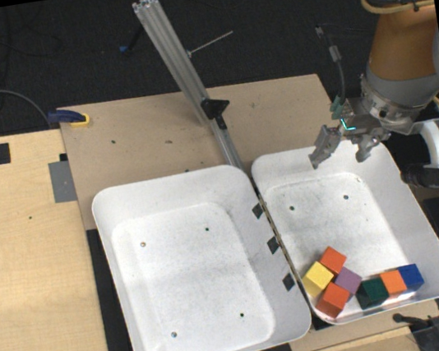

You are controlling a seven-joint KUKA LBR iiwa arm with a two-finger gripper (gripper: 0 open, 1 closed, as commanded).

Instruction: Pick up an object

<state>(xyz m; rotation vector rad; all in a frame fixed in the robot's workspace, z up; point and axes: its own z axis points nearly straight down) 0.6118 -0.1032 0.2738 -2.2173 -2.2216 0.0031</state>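
Observation:
Several coloured blocks lie bunched at the near end of the right bin (392,208): an orange block (332,261), a yellow block (319,277), a purple block (348,280), a red-orange block (334,299), a dark green block (372,292), another orange block (394,281) and a blue block (411,276). My gripper (343,149) hangs over the far edge of the right bin, well away from the blocks. Its two fingers stand apart, open, with nothing between them.
The left bin (127,219) sits beside the right one, with black clips along the shared rim. A slanted aluminium rail (180,64) rises behind the bins. The wooden bench stretches to the left.

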